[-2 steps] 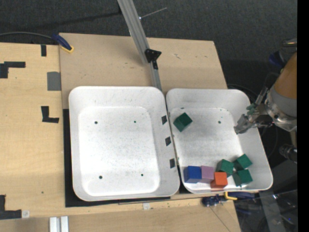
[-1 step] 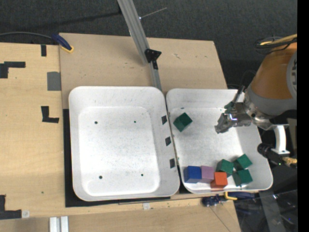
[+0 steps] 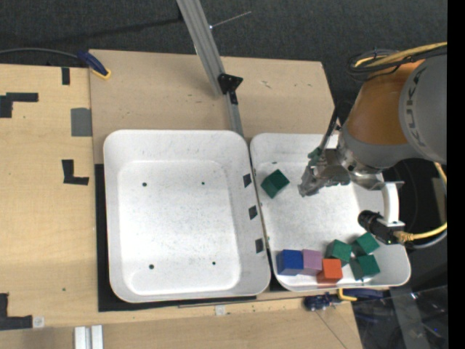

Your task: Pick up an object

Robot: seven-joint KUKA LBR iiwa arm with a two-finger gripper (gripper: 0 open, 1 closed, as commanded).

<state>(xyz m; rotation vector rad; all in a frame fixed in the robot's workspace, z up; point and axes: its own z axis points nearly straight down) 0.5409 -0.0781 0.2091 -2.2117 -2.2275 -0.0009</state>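
Note:
A dark green block (image 3: 275,183) lies alone in the upper left part of the right bin (image 3: 290,145). My gripper (image 3: 311,184) hangs over the same bin, just right of that block and a short gap from it. Along the bin's front edge sit a blue block (image 3: 290,261), a pale purple block (image 3: 312,259), an orange block (image 3: 331,269) and several green blocks (image 3: 354,256). Nothing shows between the gripper's fingers.
The left bin (image 3: 178,213) lies beside the right one, sharing a raised rim with black clips (image 3: 252,211). A metal pole (image 3: 205,38) slants down from the top to the bins' back edge. My grey and orange arm (image 3: 396,118) covers the right bin's right side.

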